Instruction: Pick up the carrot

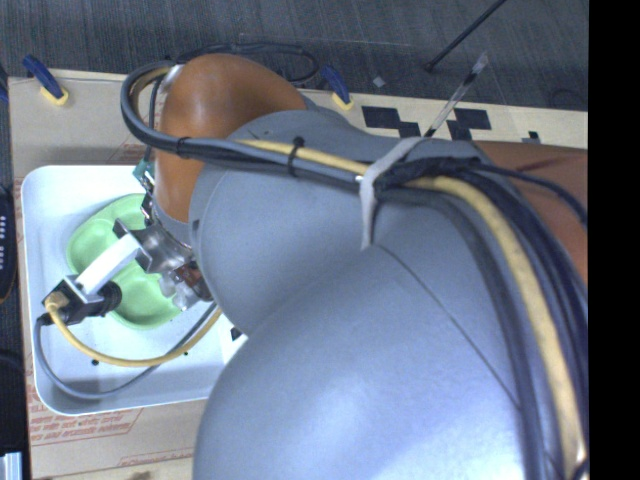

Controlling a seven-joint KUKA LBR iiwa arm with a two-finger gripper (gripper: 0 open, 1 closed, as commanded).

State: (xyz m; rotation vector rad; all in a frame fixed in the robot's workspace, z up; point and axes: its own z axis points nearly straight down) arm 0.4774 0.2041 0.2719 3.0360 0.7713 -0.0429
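Observation:
My arm (400, 298) reaches in from the right and covers most of the view, its orange band (215, 98) at the upper left. The gripper (165, 268) hangs low in the left white bin (45, 193), right over a pale green object (98, 236) that lies in the bin's middle. The wrist body hides the gripper's tip and whatever lies under it. A white bracket with a black end (85, 290) sticks out to the left of the wrist, above the green object.
A yellow cable (125, 360) loops from the bracket across the bin's near floor. Blue clamps (45, 78) (335, 86) sit on the bench's far edge. Black cables (300, 153) run along the arm. The bin's left and near walls lie close to the gripper.

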